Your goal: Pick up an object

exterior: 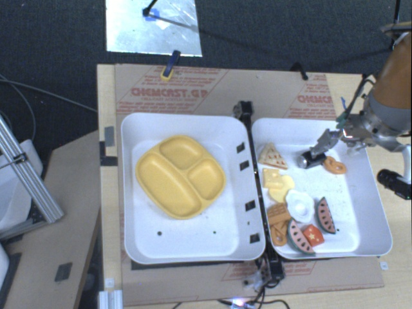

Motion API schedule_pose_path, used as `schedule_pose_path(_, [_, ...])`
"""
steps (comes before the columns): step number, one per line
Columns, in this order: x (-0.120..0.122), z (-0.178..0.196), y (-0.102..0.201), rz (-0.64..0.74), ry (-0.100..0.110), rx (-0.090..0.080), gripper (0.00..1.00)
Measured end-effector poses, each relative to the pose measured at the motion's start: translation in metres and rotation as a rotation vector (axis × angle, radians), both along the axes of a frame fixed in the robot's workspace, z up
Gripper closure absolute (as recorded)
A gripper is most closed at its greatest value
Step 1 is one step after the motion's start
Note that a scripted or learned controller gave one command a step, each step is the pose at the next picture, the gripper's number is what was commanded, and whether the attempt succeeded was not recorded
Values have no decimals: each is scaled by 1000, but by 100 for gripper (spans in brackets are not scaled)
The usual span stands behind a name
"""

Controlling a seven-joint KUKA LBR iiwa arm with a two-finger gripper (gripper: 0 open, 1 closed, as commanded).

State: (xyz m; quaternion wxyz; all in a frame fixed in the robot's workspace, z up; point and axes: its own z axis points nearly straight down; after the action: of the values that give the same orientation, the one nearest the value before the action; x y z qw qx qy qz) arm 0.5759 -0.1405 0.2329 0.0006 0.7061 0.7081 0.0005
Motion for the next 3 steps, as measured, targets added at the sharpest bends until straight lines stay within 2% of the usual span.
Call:
schedule_pose_path(1, [-7, -106, -59, -6, 6, -1, 0])
schedule_pose_path(2, [-4, -90, -56, -1, -3, -1, 100])
schedule_pose_path(3, [-3, -79, -56, -1, -6, -2, 100])
